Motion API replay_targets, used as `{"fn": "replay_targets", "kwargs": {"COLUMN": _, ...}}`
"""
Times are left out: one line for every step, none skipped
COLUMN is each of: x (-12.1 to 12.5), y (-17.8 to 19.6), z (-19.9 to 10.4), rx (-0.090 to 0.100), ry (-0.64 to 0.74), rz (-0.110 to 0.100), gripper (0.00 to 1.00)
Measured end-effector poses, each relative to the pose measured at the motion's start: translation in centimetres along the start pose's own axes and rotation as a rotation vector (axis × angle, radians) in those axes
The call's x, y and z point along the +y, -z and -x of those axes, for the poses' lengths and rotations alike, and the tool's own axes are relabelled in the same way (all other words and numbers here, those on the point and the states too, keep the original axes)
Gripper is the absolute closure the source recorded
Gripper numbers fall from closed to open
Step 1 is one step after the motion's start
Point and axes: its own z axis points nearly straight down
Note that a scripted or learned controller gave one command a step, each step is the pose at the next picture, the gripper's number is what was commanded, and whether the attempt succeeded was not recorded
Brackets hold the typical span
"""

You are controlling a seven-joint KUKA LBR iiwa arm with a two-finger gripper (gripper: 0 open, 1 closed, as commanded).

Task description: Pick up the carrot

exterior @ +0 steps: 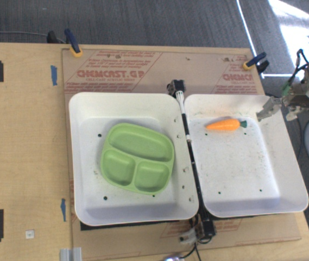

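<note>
Green tray (137, 158) sits way left of the jaws, ignore it. Carrot (224, 125) lies flat in the right bin (252, 197), just left of the jaws (273, 106), which look spread and empty. I'd drop low and pinch across its middle.

carrot (222, 125) | orange, green stem end pointing right | lying flat | upper part of right bin (284, 194)

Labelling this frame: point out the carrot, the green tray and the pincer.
carrot (222, 125): camera view, middle of its orange body.
green tray (138, 158): camera view, ridge between its compartments.
pincer (268, 109): camera view, midway between its fingertips.
</note>
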Motion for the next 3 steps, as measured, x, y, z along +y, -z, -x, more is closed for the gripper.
{"fn": "replay_targets", "kwargs": {"x": 3.1, "y": -3.0, "z": -9.6, "rx": 0.002, "ry": 0.001, "rz": -0.002, "gripper": 0.0}}
{"fn": "replay_targets", "kwargs": {"x": 3.9, "y": -10.4, "z": -10.2, "rx": -0.002, "ry": 0.0, "rz": 0.004, "gripper": 0.0}}
{"fn": "replay_targets", "kwargs": {"x": 1.2, "y": -12.2, "z": -7.9, "rx": 0.0, "ry": -0.002, "rz": 0.001, "gripper": 0.0}}
